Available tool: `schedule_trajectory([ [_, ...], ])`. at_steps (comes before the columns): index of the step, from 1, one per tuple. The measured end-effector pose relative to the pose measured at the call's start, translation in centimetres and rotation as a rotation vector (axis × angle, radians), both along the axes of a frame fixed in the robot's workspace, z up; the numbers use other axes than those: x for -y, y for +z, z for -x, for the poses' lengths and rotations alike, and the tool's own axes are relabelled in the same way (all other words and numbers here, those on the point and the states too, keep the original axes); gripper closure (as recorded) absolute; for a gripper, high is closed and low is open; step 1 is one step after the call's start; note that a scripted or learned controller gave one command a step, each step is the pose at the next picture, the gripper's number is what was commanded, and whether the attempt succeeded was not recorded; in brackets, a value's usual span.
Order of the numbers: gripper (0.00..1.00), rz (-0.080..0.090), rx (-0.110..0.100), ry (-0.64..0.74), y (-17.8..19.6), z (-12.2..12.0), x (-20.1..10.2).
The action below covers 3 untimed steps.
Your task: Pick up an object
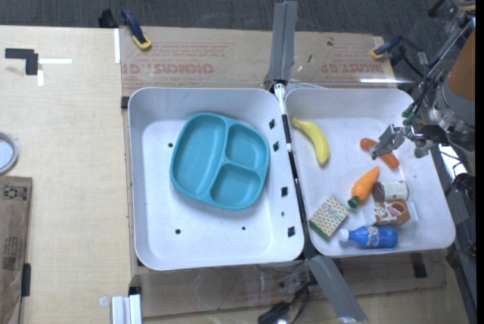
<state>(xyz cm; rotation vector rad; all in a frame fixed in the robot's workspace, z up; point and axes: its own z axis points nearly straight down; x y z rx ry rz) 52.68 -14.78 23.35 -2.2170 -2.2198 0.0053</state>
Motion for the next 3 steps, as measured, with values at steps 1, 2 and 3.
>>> schedule_trajectory([
  [1,0.0,0.0,0.004,0.059,-14.2,1.3,-0.1],
  [2,1.0,0.001,0.005,0.055,-13.3,1.2,-0.1],
  [3,1.0,0.001,0.004,0.089,-2.8,2.4,-6.6],
])
